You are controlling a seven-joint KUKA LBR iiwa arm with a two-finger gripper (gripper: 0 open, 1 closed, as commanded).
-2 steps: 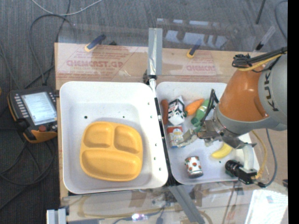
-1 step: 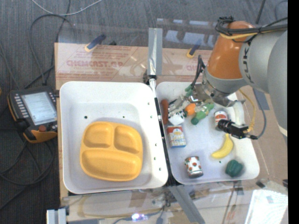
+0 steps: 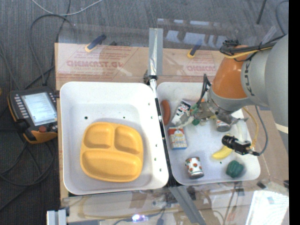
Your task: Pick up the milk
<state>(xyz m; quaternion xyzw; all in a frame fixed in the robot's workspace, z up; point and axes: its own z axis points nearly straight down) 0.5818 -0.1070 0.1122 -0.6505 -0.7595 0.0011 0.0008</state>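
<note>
Down over the right white bin (image 3: pixel 255 172), the end effector (image 3: pixel 199 112), grip state hard to tell, hovers just right of the tilted white milk carton (image 3: pixel 181 112).

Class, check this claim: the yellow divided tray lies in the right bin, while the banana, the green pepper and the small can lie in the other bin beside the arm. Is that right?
Not quite. The camera view shows the yellow divided tray in the left bin, not the right one. The rest stands: the banana, the green pepper and the small can lie in the right bin, where the arm reaches in.
</note>
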